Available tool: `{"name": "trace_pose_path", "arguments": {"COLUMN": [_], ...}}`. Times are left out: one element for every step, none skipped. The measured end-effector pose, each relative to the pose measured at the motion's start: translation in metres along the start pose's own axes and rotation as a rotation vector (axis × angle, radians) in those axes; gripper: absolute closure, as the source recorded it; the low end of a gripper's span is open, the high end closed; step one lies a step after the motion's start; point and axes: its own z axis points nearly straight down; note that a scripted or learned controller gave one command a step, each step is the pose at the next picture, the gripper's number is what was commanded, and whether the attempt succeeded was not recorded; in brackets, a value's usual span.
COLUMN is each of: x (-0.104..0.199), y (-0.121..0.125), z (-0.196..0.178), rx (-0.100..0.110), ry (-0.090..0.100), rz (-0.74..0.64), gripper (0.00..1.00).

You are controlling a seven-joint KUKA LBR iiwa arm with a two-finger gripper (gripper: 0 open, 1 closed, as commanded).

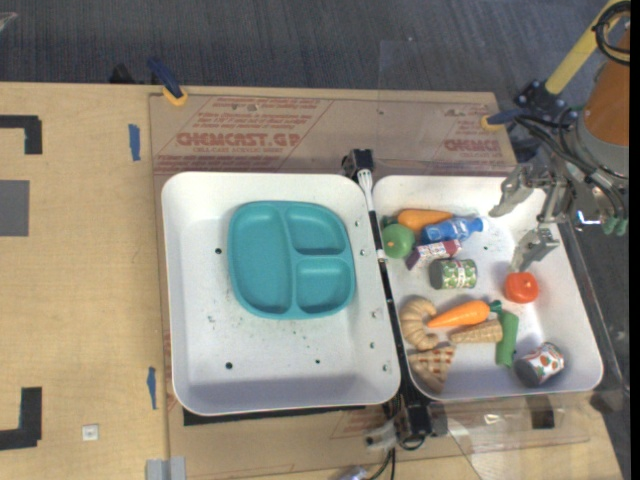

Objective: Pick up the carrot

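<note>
- The gripper (535, 223) hangs over the upper right part of the right bin (585, 313), its two fingers (533, 249) spread apart with nothing between them.
- Just below the nearer fingertip sits a small orange-red tomato (521, 287), close to it but not touching as far as I can see.
- Left of the fingers lies a blue bottle (447, 230), and beyond it an orange piece (423, 218) and a green lime-like ball (398, 239) against the bin's left wall.
- Below and left of the fingers is a small can with a green, speckled label (453, 274), lying on its side.
- The carrot (461, 315) lies farther down and to the left of the fingers, well apart from them, near the middle of the right bin. It is bright orange, tapered, with its pointed end toward the left and a green stub at its right end, tilted slightly upward to the right. It rests across tan bread-like pieces (440, 343).
- A green stick-shaped item (508, 336) lies just right of the carrot's green end, and a red-and-white item (540, 364) sits in the bin's lower right corner.
- Far to the left of the fingers, the left bin (195, 358) holds a teal divided plate (293, 258).
</note>
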Motion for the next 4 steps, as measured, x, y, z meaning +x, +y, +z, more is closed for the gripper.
{"name": "trace_pose_path", "arguments": {"x": [0.051, 0.071, 0.091, 0.095], "y": [0.036, 0.035, 0.030, 0.024], "z": [0.118, 0.158, 0.158, 0.160], "rx": [-0.003, -0.002, 0.003, -0.006], "ry": [0.011, -0.013, -0.022, -0.003], "rz": [0.170, 0.242, 0.732, 1.006], "gripper": [0.00, 0.00, 0.00, 0.00]}}
